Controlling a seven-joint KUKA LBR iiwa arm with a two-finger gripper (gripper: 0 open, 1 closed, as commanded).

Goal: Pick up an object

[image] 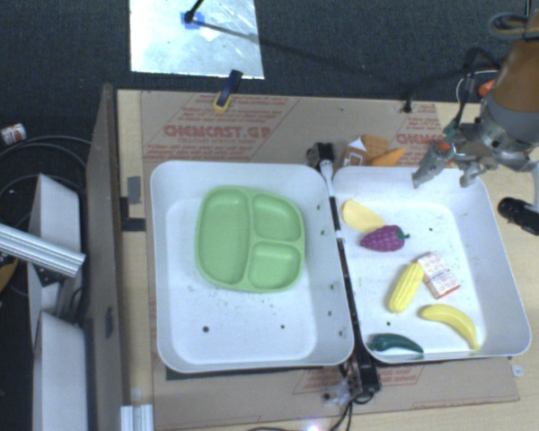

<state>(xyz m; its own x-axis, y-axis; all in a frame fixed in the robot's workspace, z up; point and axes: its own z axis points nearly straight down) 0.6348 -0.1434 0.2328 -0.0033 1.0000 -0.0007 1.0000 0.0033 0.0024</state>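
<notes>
Grapes (384,238) lie between lemon (361,215) and corn (406,286); the hand (447,176) hovers open, holding nothing

White bins (251,353); pale green sectioned plate (250,239); purple grapes (383,238); yellow corn (405,286) and banana (451,322); dark green pepper (395,344); red-and-white packet (439,275).

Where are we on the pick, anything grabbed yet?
Nothing lifted: the gripper hangs open over the right bin's far edge, with nothing between its fingers. The purple grapes, corn, banana and small carton all lie on the bin floor. Left: descend, close, lift.
</notes>
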